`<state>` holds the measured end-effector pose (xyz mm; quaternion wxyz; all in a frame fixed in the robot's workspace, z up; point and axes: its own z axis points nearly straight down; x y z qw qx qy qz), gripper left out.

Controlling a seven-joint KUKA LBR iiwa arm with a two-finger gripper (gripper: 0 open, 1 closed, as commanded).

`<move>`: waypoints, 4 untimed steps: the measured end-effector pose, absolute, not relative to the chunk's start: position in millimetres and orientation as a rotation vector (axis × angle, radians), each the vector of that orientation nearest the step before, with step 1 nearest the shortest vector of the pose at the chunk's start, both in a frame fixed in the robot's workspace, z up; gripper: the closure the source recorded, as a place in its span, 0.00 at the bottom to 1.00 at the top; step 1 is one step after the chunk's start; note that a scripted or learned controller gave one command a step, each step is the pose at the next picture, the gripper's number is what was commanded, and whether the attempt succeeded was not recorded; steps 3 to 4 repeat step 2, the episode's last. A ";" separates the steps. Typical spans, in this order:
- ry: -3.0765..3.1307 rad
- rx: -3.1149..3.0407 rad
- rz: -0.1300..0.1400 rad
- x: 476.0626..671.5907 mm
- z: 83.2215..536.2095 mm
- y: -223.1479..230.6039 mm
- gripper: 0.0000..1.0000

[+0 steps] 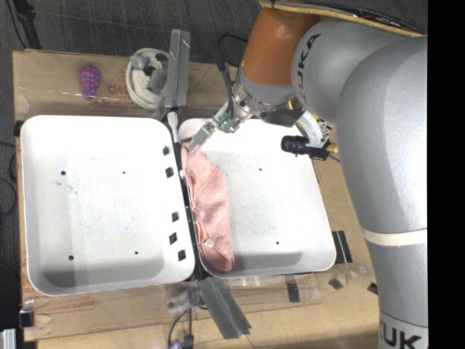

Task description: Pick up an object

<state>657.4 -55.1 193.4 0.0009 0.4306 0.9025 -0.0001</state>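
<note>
At the bottom of the frame we see grey strips [224,307] lying on the bench [94,307] just below the seam between the two bins. Above them, the pink cloth [209,206] lies inside the right bin [290,224], bunched in a long strip against that bin's left wall, running from near the lower edge up toward the upper left corner. The left bin [94,202] sits just beside it, the two walls touching along the middle of the frame, with small black marks [174,217] along that seam. On the right side the big grey arm [385,144] covers the right edge of the right bin and part of the bench, and it is cut off by the bottom of the frame. Its orange band [272,46] sits at upper centre, and below it the hand [203,135] reaches down-left to the upper left corner of the right bin, its tip just at the top end of the pink cloth. The tip is small and blurred, so we cannot tell how the hand is set or whether it touches the cloth. At the top left, on the bench beyond the bins, we see a purple object [89,81] and a white roll [147,76], with a grey upright bar [176,67] just beside the roll.
</note>
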 end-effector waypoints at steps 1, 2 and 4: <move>2.787 1.445 0.002 606.9 312.3 -71.6 0.00; 2.742 1.539 -0.004 585.8 212.4 -102.6 0.00; 2.742 1.539 -0.004 585.8 212.4 -102.6 0.00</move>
